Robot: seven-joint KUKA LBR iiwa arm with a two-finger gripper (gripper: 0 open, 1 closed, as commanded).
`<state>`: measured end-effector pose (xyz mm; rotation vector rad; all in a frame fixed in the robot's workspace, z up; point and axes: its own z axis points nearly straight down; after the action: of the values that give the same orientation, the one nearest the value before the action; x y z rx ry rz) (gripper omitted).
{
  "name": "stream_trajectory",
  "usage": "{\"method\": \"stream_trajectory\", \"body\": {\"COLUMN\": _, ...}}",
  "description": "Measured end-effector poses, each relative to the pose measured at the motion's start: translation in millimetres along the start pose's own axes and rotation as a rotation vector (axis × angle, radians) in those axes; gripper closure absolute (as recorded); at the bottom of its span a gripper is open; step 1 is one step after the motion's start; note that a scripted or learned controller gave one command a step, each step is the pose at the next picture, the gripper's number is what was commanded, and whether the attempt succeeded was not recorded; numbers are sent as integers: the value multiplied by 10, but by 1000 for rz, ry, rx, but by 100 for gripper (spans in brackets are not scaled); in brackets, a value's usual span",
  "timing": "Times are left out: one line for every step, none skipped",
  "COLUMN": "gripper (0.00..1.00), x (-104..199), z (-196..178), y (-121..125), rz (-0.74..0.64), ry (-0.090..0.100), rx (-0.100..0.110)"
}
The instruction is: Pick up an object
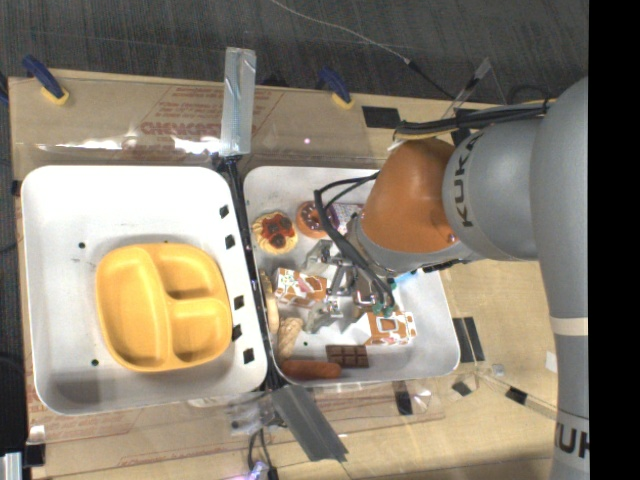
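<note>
My gripper (335, 286) hangs low in the right bin (440, 348), under the orange wrist band, among toy foods. Just left of it lies a small carton with orange and white print (298, 286). A second printed carton (392, 328) lies to its lower right. A round tart with red berries (274, 230) and a pink frosted doughnut (309, 218) sit at the bin's upper left. A peanut-shaped piece (289, 334), a chocolate bar (348, 354) and a brown sausage (310, 369) lie along the near side. The arm hides the bin's right part.
The left bin (60, 208) holds a yellow divided tray (165, 305). A strip of grey tape (239, 98) runs up from the divider between the bins. Blue clamps (46, 78) hold the bench's plastic sheet at the far edge.
</note>
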<state>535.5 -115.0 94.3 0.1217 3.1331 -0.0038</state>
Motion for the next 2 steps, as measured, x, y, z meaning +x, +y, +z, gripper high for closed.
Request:
{"method": "stream_trajectory", "body": {"gripper": 0, "x": -129, "z": 19, "y": -280, "rz": 24, "ry": 5, "rx": -1}}
{"method": "stream_trajectory", "body": {"gripper": 0, "x": 19, "z": 32, "y": -139, "rz": 194, "ry": 11, "rx": -2}}
